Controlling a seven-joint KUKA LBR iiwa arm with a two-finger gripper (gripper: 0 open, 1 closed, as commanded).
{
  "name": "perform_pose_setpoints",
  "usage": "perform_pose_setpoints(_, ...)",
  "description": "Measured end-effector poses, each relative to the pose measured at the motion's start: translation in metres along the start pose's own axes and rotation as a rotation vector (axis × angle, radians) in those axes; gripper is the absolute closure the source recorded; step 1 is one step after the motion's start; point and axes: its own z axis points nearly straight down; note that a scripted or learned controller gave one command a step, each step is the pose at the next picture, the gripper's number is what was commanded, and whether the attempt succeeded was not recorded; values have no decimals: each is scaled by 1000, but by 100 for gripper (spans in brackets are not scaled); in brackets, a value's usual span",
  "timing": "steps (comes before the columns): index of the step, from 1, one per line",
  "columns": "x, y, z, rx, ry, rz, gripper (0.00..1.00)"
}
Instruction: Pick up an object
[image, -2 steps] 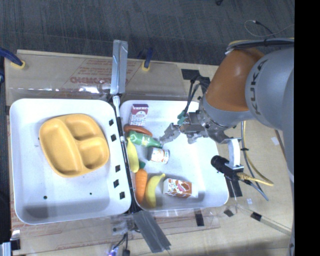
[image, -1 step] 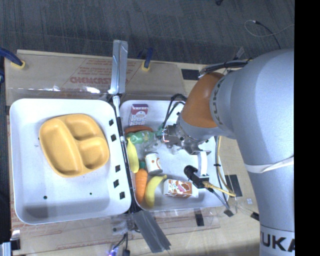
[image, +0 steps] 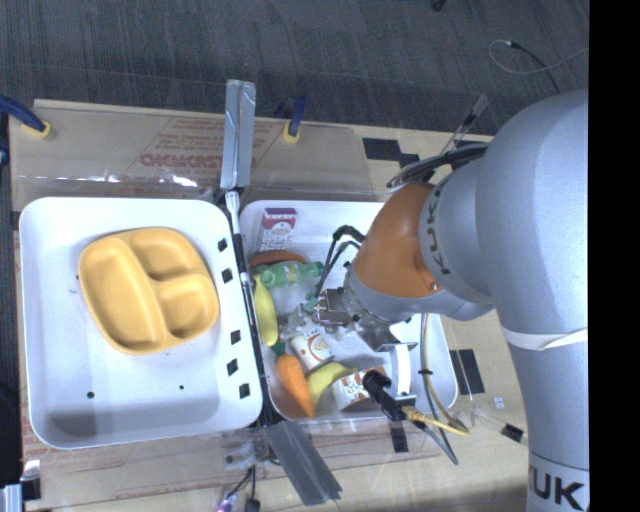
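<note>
The right bin holds a pile of toy food. A red and white carton lies at the back, with a brown sausage and a green bottle just in front of it. A yellow banana lies along the left wall. At the front are an orange carrot, a small white jar and a yellow-green fruit. My gripper hangs low over the middle of the pile, just above the white jar. The wrist hides the bin's right half.
The left bin carries a yellow divided plate. A grey divider with black clips runs between the bins. Cardboard lies behind them. The arm's grey body covers the right side.
</note>
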Motion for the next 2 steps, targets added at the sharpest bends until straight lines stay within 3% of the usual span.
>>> perform_pose_setpoints(1,1,1,-10,0,0,-6,100)
perform_pose_setpoints(2,9,-17,-114,-3,0,-30,100)
